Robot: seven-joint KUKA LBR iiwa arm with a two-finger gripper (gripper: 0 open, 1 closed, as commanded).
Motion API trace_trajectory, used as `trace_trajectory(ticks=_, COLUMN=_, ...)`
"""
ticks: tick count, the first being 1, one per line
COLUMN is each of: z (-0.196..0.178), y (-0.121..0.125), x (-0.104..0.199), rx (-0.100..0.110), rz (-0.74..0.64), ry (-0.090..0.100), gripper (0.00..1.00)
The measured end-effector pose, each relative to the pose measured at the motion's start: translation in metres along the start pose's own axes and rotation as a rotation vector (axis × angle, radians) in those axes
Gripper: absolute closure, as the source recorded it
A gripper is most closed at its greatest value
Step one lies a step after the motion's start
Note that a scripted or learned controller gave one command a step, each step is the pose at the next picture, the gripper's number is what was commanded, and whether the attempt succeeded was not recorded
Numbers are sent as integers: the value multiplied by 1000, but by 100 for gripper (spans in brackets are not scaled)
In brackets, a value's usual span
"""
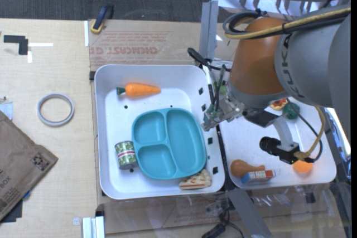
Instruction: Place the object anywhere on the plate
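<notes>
Hovering the metal gripper [215, 114] right at the wall between two shallow white bins [109, 120], too hidden to tell if spread or pinched, risking a bump there and never reaching the blue three-part plastic plate [167, 142] lying just beside, below the orange toy carrot [142, 90].

Count: 2 white bins, left bin [106, 136] and right bin [245, 142]. Left bin has 4 things: 1 teal divided plate [167, 143], 1 carrot [140, 90], 1 small can [126, 155], 1 sandwich piece [195, 180]. Right bin shows 4, partly under the arm: 1 drumstick [244, 167], 1 small packet [260, 175], 1 orange fruit [302, 166], 1 pizza slice [279, 103]; 1 tape ring [56, 109] at frame left.
</notes>
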State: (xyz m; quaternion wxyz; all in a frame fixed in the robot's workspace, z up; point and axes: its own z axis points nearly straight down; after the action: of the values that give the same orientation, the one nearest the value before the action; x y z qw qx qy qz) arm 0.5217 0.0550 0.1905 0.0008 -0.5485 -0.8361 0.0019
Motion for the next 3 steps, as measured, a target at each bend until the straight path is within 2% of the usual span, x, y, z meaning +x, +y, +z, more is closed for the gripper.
trace_trajectory(ticks=1, z=0, y=-57, x=-21, rx=-2, rz=-167, ry=0, gripper=100)
trace_trajectory(ticks=2, z=0, y=-85, x=-85, rx=-4, rz=-357, ry=0, gripper=100)
trace_trajectory(ticks=3, z=-72, y=-71, x=-97, rx=-4, rz=-341, ry=-1, gripper=100)
